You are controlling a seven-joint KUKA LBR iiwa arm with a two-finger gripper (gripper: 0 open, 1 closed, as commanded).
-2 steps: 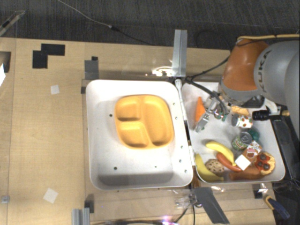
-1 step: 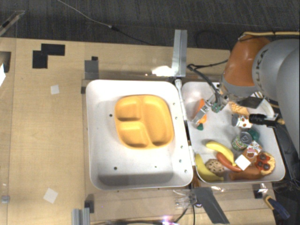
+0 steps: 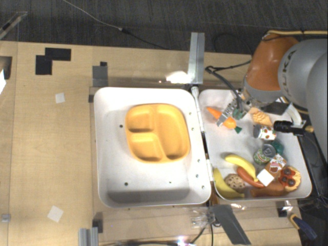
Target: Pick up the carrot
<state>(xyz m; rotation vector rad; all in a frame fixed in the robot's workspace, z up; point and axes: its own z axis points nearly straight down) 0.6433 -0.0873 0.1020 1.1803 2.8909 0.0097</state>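
Note:
The carrot (image 3: 213,112) is orange with a green end and lies slantwise on the floor of the right bin (image 3: 215,99), in its upper left part. My gripper (image 3: 231,110) hangs from the grey and orange arm straight over the carrot's middle and hides that part. The carrot's pointed tip sticks out to the left of the gripper. Its thick end and green top show below and to the right. Whether the carrot rests on the bin or is raised cannot be judged from this slant.
A yellow divided plate (image 3: 155,132) sits in the left bin (image 3: 110,188). The right bin also holds a bread piece (image 3: 262,118), a small can (image 3: 264,155), a banana (image 3: 240,163), a sausage (image 3: 246,176), a cookie (image 3: 234,181) and a white cube (image 3: 265,177).

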